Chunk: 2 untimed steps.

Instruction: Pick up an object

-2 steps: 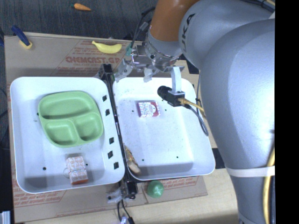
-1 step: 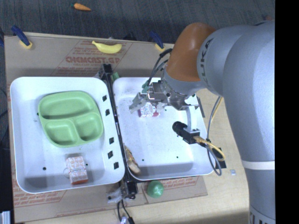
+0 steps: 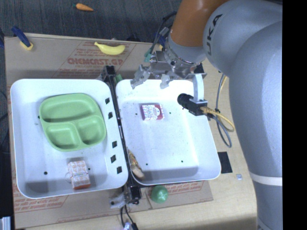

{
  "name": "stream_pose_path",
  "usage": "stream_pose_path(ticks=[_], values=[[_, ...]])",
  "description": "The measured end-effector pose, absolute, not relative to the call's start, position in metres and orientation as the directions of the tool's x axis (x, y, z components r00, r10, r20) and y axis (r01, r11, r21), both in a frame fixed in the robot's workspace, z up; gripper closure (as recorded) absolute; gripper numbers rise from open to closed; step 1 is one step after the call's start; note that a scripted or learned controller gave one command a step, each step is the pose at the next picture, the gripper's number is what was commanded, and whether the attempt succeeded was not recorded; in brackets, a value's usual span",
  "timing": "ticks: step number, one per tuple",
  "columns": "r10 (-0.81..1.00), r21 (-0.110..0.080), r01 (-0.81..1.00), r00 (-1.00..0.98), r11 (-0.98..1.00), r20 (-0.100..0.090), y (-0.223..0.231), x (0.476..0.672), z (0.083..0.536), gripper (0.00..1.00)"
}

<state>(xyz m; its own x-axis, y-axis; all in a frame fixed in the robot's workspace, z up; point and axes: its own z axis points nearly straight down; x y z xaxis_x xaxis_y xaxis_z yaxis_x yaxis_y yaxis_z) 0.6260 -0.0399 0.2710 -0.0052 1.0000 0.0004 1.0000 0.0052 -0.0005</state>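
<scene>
The left bin (image 3: 19,143) holds a green divided tray (image 3: 73,120) with three compartments, lying across its upper half, and a small wrapped snack packet (image 3: 78,174) with red-and-white print near the bin's front wall, apart from the tray. The right bin (image 3: 201,162) holds one small flat packet (image 3: 152,112) with a dark red label, lying in the upper middle of the floor with bare white floor on every side of it; the rest of that bin's floor down to the front wall is open. A tan, lumpy object (image 3: 135,166) sits at the right bin's front left corner, against the divider where the two bins meet; what it is cannot be told. The tool (image 3: 152,82) hangs over the rear rim of the right bin, its two metal fingers (image 3: 138,78) spread apart with nothing between them, above and behind the red-labelled packet and not touching it. The grey arm (image 3: 249,47) with its orange band (image 3: 194,13) fills the upper right and covers the right bin's far right corner; a black fitting (image 3: 191,103) with a yellow cable (image 3: 223,119) juts over the bin's right side. Black clips (image 3: 111,75) line the seam between the bins. Outside the bins, a yellow banana (image 3: 110,47) lies on the cardboard (image 3: 62,61) behind them, a green ball (image 3: 159,194) rests on the surface (image 3: 225,205) just in front of the right bin, a blue-and-yellow item (image 3: 22,37) lies at the far left edge, and an orange piece (image 3: 85,6) lies on the dark floor (image 3: 57,8) beyond.
</scene>
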Motion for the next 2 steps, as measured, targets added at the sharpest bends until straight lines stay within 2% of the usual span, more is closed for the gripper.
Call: stream_pose_path(ticks=[1,2], values=[[1.000,-0.002,1.000,-0.003,0.003,-0.001,-0.092,0.648,0.248,0.00],[1.000,0.001,1.000,-0.007,0.007,0.001,-0.038,0.657,0.329,0.00]])
